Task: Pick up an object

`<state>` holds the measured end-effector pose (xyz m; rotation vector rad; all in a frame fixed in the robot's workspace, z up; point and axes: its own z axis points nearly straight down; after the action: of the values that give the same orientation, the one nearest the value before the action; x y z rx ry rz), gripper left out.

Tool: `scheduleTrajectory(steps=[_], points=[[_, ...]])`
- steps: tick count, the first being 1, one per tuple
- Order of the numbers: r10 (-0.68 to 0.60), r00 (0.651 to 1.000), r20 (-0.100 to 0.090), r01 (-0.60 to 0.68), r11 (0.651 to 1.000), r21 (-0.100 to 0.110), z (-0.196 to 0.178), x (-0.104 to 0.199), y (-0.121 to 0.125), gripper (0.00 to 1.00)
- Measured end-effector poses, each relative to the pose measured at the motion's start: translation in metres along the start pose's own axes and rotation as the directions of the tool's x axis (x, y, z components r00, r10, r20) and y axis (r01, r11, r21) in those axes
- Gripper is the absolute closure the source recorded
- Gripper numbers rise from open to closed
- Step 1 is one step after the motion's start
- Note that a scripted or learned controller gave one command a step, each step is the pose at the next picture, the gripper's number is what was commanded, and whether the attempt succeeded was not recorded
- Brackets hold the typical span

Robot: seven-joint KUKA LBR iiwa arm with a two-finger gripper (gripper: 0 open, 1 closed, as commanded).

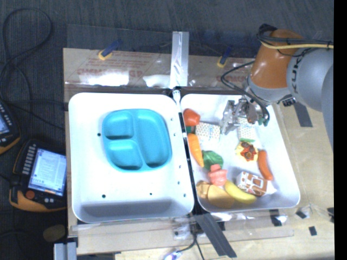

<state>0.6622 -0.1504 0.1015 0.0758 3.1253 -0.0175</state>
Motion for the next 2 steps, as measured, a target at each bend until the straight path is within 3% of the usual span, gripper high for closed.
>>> scheduleTrajectory(steps=[1,2], points=[[-0.227,0.974,0.000,0.227,0.974,-0.019,0.0117,0.0108,-0.0671,1.00],[-0.226,0.974,-0.001,0.226,0.974,-0.014,0.0134,0.0118,-0.0698,0.00]])
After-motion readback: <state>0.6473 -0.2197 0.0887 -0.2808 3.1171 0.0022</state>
